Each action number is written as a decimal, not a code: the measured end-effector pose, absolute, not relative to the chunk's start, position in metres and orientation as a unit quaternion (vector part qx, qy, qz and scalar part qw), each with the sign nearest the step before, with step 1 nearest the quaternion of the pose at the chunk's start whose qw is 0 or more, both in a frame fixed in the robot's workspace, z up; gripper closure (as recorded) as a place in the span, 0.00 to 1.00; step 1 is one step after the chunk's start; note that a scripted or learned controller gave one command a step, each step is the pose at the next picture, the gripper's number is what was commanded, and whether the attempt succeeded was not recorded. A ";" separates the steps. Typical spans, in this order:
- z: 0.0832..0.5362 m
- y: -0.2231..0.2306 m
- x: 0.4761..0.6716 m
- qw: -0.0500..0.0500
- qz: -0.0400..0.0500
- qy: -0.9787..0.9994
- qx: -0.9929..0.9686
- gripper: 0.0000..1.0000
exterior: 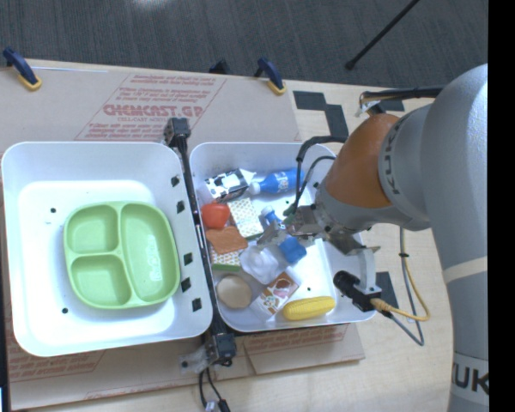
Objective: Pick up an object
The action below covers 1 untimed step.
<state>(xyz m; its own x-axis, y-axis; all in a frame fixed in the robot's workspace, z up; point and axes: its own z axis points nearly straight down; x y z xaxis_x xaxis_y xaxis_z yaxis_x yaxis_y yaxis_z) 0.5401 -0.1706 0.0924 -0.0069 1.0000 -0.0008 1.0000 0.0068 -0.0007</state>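
The right bin point(326, 154) holds several objects: a red ball point(215, 215), a clear bottle with a blue label point(271, 181), a yellow banana-shaped piece point(309, 308), a brown round lump point(234, 293), a crumpled clear wrapper point(259, 263), a small blue object point(292, 250) and a printed packet point(279, 292). My gripper point(281, 230) is lowered into the middle of this bin, right above the blue object and the wrapper. The wrist and orange band point(360, 174) hide the bin's right side.
The left bin point(34, 166) carries a green divided plate point(120, 253). A black clamp point(178, 130) sits at the top of the wall between the bins. Cardboard point(154, 101) lies under both. A black cable connector point(354, 290) hangs over the right bin's lower right rim.
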 end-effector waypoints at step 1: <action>0.102 -0.170 0.540 -0.001 -0.002 0.711 0.703 1.00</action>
